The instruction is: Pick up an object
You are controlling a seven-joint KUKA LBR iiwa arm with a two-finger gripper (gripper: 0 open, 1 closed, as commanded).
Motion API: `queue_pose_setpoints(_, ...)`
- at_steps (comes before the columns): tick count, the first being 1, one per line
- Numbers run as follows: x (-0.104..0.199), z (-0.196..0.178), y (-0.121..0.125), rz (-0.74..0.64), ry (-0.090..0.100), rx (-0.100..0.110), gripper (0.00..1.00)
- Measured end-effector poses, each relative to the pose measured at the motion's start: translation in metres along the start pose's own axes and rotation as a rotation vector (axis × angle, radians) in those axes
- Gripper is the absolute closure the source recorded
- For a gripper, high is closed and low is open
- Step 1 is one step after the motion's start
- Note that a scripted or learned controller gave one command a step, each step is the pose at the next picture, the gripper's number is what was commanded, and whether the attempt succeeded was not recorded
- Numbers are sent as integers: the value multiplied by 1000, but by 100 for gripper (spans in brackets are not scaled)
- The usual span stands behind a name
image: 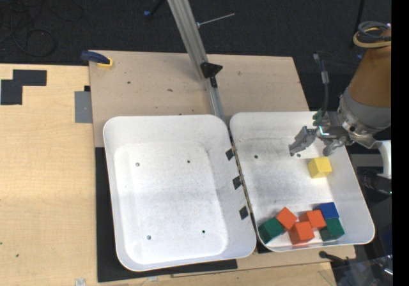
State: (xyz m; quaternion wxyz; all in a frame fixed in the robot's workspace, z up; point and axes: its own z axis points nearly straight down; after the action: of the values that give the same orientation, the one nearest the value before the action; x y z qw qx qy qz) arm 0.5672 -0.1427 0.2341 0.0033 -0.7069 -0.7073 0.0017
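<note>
Gripper (314, 141) hangs over the right bin (268, 131), fingers spread open, nothing between them. Yellow cube (319, 166) is the nearest thing: it sits on the bin floor just beside the gripper, toward the bin's near edge and a touch toward the arm's side, apart from it, not touching. The cube looks roughly square, slightly turned, so no real long axis to line up with. The rest of the blocks are bunched in the near right corner of the same bin, well apart from the yellow cube: orange cubes (300, 224), green blocks (271, 228), a blue block (328, 210). Judgement: a short shift toward the near edge, then down, should suit the yellow cube.
</note>
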Motion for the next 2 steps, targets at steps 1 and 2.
queue_pose_setpoints(1,-1,-2,1,2,-1,-4,0)
queue_pose_setpoints(2,6,60,4,1,0,2,0)
